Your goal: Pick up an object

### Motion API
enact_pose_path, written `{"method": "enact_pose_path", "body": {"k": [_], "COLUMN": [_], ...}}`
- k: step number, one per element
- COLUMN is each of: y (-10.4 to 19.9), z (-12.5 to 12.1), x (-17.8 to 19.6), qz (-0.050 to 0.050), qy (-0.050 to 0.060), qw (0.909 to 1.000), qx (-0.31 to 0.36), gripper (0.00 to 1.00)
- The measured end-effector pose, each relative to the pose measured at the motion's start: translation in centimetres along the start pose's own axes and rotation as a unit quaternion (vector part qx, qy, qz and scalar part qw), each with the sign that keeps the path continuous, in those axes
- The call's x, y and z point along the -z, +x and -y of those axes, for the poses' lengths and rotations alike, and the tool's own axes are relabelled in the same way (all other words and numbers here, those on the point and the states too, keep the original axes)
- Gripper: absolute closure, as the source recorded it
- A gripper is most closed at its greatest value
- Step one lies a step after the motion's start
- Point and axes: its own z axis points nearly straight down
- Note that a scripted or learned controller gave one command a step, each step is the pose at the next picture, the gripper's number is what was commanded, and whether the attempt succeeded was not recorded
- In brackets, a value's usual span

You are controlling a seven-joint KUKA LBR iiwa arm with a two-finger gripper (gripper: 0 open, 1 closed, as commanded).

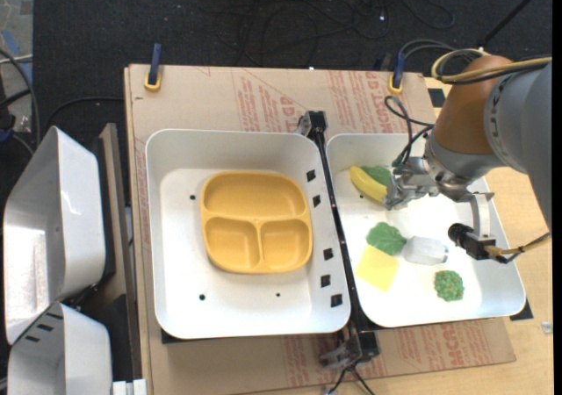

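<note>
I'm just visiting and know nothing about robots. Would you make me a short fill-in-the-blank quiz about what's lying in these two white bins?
1. The divided tray in the left bin is coloured ____.
2. That tray has ____ compartments.
3. The gripper is right beside the ____, at the back of the right bin.
4. The yellow sponge touches a leafy ____ item.

Missing words: yellow; three; banana; green

Two white bins (pixel 176 165) on a tan board (pixel 263 90) hold a yellow tray (pixel 256 220), a yellow banana (pixel 367 184), a yellow square (pixel 378 269), two green pieces (pixel 385 238), and a clear-white block (pixel 425 250); the arm (pixel 492 117) is grey and orange.
</note>
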Motion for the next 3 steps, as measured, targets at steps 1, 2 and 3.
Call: {"method": "enact_pose_path", "body": {"k": [1,2,3], "y": [-0.7,0.0,-0.1], "z": [-0.1,0.1,0.3], "x": [4.4,8.8,15.0], "qz": [0.000,0.000,0.000], "qy": [-0.001,-0.001,-0.001], "qw": [1.0000,1.0000,1.0000], "qx": [0.000,0.002,0.002], "gripper": [1.00,1.00,1.00]}}
